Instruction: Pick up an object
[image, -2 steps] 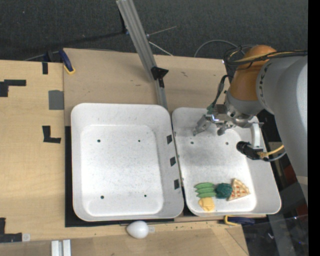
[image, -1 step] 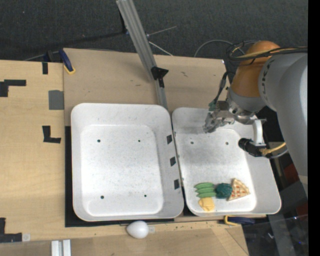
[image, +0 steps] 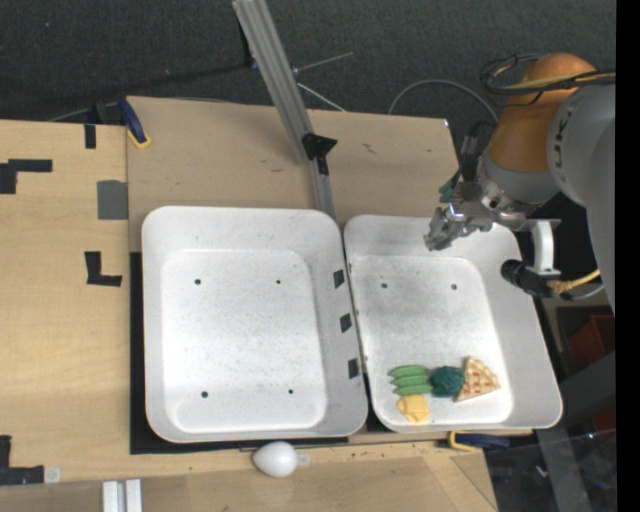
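Tan counter (image: 230, 150), two white bins (image: 240, 225) side by side, dark carpet behind, claw (image: 440, 235) over right bin's far rim, grip impossible to tell

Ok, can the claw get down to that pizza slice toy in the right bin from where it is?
Probably yes. The claw hangs over the right bin's far edge; bare floor lies between. The pizza slice touches the broccoli, so that side is tight.
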